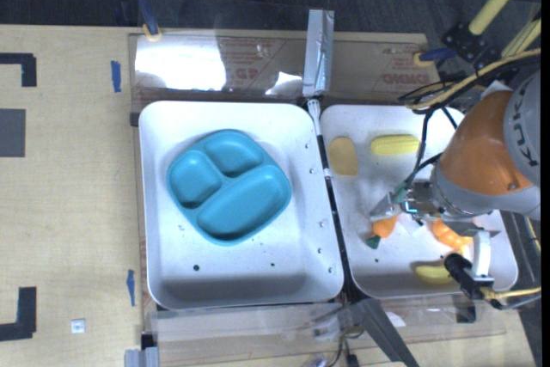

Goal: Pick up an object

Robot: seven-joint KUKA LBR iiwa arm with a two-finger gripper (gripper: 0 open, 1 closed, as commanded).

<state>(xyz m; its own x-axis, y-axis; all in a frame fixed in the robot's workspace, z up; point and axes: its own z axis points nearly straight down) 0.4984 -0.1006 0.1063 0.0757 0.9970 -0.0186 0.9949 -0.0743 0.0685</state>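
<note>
Approach step: reaching into right bin [507, 266] for orange carrot [384, 227].
Jaws state: cannot tell. Carrot lying just left of gripper [404, 204]; next, centring over carrot, then descending.

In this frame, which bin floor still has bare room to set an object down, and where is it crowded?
Left bin: a bare strip borders the blue divided plate on all sides, widest along the near wall. Right bin: crowded; the tan piece, yellow piece, orange items and gripper fill the middle. Bare floor remains at its near-left corner.
</note>
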